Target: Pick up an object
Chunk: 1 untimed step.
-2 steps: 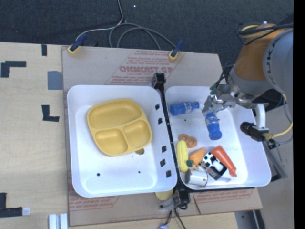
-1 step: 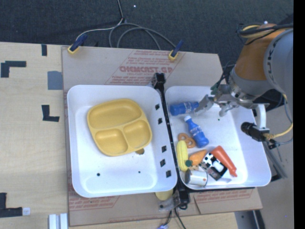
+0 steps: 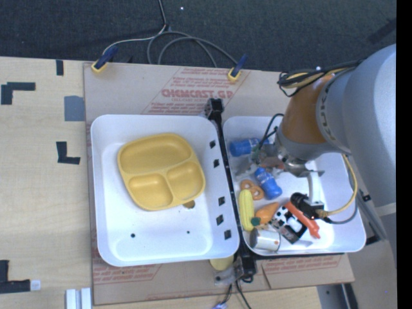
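Note:
The right bin (image 3: 341,240) holds a heap of small things: a blue cylinder (image 3: 242,147), a blue bottle-like piece (image 3: 268,181), a yellow corn cob (image 3: 246,209), an orange carrot (image 3: 266,212), a grey cup (image 3: 264,239), a black-and-white block (image 3: 284,219) and an orange-handled tool (image 3: 304,214). My gripper (image 3: 270,158) reaches down into the back of this bin, just above the blue piece and beside the blue cylinder. The wrist and arm cover the fingertips.
The left bin (image 3: 109,237) carries a yellow divided plate (image 3: 161,170) with a small dark-yellow thing (image 3: 188,204) at its front edge. A black divider (image 3: 223,172) runs between the bins. Cables loop over the board behind them.

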### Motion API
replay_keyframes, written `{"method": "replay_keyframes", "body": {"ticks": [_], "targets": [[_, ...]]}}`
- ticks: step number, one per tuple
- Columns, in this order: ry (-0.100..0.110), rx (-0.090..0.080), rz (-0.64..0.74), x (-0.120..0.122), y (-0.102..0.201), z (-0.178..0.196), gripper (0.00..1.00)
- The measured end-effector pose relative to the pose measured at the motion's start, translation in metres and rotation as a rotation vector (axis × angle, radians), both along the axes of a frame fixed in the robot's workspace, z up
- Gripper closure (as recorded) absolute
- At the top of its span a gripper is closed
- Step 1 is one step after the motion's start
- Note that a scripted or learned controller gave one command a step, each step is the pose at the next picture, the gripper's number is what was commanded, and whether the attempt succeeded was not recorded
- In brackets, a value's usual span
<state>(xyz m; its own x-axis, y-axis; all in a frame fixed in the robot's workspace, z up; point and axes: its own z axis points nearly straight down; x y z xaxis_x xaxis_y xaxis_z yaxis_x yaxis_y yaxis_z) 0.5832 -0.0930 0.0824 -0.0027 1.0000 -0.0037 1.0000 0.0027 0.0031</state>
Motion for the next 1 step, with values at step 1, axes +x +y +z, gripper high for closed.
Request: {"method": "replay_keyframes", "body": {"ticks": [1], "targets": [[-0.003,0.000,-0.002,0.0015,-0.0021,0.0143,1.00]]}}
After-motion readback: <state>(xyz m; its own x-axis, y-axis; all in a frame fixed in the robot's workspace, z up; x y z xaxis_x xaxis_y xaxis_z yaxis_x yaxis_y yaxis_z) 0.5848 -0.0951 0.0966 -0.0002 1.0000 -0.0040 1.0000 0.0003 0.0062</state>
